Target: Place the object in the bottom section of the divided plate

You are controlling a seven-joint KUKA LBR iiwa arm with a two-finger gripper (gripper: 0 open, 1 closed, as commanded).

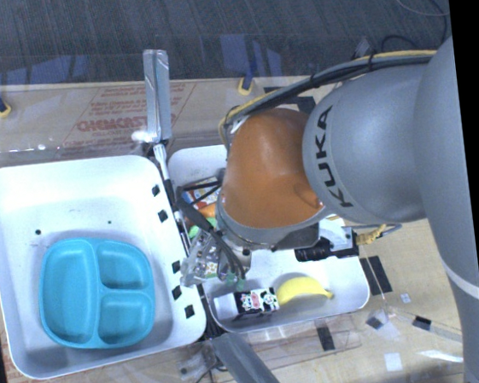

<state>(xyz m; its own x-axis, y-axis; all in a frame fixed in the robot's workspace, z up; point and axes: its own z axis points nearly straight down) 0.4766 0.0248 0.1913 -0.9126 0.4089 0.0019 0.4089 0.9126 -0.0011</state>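
I see the gripper (206,263) over the right bin's (355,302) left edge; grip state unclear. Banana (301,290) lies just right, nearer; divided plate (96,291) left.

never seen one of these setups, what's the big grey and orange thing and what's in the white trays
The big grey and orange thing is a robot arm, reaching in from the right. The single camera is fixed above the bench, looking down at a slant. At the arm's tip is its gripper, low over the right bin; whether it holds anything can't be made out. Two shallow white bins sit side by side. The left bin holds a blue divided plate with three sections, nothing in them. In the right bin lie a yellow banana and a small black-and-white object beside it, with more items partly hidden under the arm.
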